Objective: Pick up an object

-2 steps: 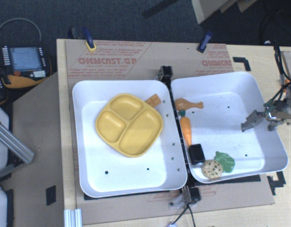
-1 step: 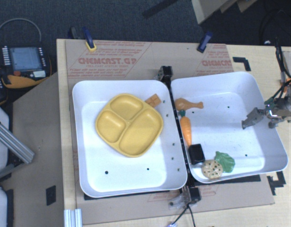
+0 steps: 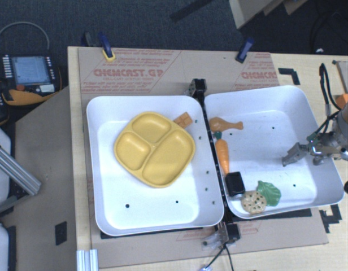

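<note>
My gripper [image 3: 303,159] hangs over the right side of the right bin [image 3: 275,103], reaching in from the right. Its fingers are spread open with only bare bin floor between them. The objects lie along that bin's left and front: a tan drumstick [image 3: 225,124], an orange carrot [image 3: 222,156], a black block [image 3: 235,183], a round cookie [image 3: 253,202] and a green leafy piece [image 3: 269,192]. The nearest, the green piece, lies about a finger's length to the gripper's lower left.
The left bin [image 3: 106,168] holds a yellow divided plate [image 3: 155,149] with a small brown piece [image 3: 183,119] at the plate's upper right edge. A black clamp [image 3: 198,87] sits where the bins meet at the back. Cables [image 3: 326,89] hang at the right.
</note>
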`<state>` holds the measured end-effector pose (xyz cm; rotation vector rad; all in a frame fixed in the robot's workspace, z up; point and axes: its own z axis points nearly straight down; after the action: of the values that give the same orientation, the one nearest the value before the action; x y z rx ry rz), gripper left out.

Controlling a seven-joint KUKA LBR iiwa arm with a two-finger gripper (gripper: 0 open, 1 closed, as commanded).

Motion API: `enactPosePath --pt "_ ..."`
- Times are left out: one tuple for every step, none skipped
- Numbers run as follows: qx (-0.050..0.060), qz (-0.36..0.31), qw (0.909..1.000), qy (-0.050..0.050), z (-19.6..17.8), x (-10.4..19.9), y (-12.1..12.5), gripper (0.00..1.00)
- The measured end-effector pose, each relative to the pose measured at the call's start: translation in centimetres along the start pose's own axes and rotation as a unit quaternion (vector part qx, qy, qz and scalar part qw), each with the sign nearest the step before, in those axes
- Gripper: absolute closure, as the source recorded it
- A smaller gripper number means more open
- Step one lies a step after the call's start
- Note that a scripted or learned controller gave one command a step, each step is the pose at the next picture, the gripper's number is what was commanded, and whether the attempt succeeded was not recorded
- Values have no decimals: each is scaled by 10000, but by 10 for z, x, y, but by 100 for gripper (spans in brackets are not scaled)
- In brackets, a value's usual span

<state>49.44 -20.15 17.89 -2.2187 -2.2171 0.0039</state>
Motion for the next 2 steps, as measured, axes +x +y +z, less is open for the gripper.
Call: enactPosePath --pt "-8 1 10000 2 42 -2 1 0" --pt "-20 14 10000 -8 90 -4 1 0"
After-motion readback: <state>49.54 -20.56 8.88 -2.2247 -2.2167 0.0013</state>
